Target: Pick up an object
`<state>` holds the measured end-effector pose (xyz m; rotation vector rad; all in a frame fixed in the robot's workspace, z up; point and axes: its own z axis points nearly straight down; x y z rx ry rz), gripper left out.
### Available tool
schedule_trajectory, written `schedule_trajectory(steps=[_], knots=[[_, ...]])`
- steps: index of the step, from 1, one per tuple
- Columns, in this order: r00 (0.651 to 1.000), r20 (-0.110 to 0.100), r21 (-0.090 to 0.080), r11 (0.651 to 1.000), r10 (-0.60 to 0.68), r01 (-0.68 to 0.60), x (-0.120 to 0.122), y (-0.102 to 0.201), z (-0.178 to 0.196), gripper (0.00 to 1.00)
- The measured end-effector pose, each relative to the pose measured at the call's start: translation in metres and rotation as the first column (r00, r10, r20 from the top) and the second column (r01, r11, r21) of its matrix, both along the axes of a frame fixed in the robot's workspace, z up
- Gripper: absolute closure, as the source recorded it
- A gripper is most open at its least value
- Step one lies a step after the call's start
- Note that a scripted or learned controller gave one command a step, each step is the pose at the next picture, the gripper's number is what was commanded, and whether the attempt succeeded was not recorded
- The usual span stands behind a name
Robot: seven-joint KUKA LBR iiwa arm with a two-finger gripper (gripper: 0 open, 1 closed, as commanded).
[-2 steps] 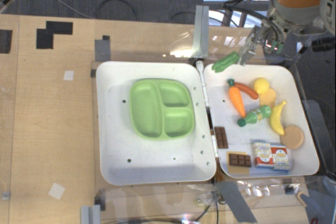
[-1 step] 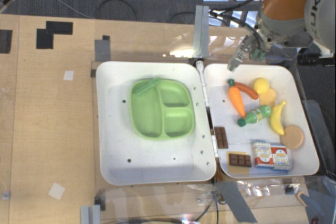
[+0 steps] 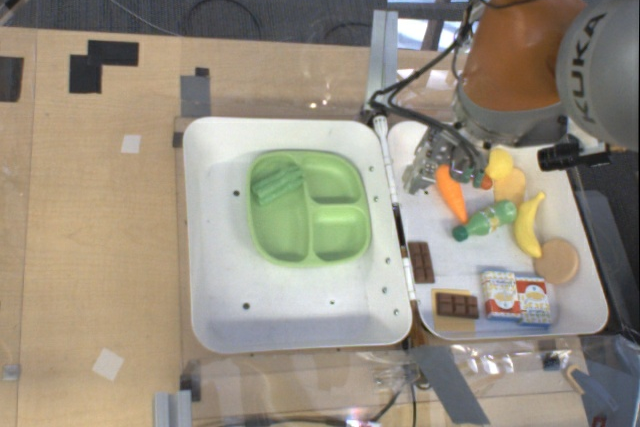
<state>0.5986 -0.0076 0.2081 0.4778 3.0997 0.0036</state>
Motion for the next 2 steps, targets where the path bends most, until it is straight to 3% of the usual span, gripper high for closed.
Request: schedule_trajectory(steps=[1,2], knots=[[0.997,0.004,-0.002,0.997,0.078,-0.078,0.014,0.003,0.017,1.00],[0.914,0.001,-0.005,0.914,0.405,-0.405,-0.015,-0.063,-0.020,1.00]])
